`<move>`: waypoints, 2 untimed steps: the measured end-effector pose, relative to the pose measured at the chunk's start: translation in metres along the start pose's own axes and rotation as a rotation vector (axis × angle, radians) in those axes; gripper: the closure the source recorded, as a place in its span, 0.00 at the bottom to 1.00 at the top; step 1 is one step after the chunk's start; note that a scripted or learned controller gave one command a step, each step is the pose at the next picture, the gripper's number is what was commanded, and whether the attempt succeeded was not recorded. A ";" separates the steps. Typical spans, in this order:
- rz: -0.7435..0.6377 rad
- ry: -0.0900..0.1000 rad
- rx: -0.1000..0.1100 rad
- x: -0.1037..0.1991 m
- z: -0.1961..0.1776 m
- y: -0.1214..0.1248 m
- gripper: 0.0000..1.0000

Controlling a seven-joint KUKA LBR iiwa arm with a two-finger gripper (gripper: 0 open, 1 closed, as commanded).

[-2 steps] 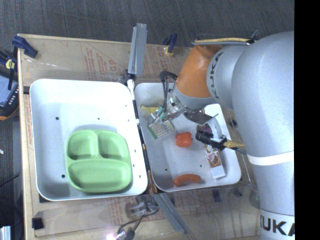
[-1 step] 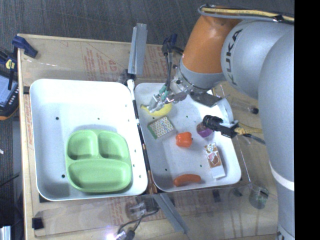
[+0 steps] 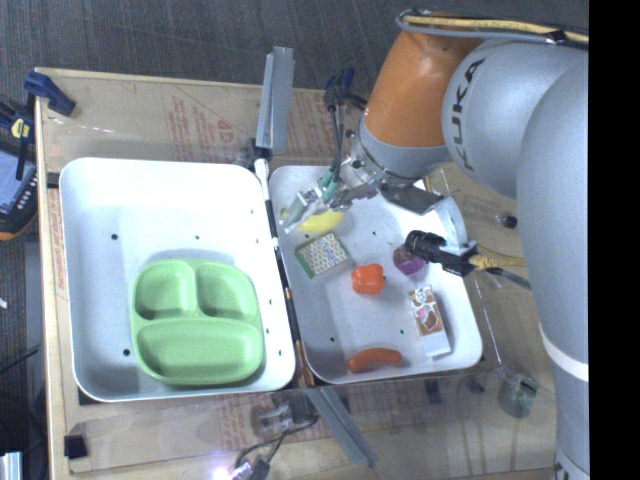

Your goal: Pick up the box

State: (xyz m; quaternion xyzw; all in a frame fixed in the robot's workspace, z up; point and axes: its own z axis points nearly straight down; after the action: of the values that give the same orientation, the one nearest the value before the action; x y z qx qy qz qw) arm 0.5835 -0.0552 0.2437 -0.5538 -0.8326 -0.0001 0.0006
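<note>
Plywood benchtop (image 3: 150, 118) is carrying two white bins. In my right bin (image 3: 340, 353), the box (image 3: 429, 320) is lying near the right edge, an orange pepper (image 3: 367, 279) to its left. My gripper (image 3: 312, 206) is hovering at the far left corner over a yellow item (image 3: 322, 224); its opening I cannot tell.

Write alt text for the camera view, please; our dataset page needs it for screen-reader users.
A grey and orange robot arm's claw hovers over the back-left corner of the right white bin, which holds a small box, a yellow piece, a patterned packet, an orange item, a purple item and a sausage. The left white bin holds a green divided tray.
</note>
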 end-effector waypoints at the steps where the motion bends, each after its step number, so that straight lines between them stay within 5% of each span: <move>1: -0.040 -0.006 -0.002 -0.040 0.111 -0.028 0.00; 2: 0.093 -0.003 -0.006 -0.054 0.148 -0.038 0.00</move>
State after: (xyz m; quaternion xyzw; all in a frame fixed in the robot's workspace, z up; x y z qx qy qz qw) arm 0.5690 -0.1194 0.0961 -0.5920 -0.8059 -0.0016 -0.0021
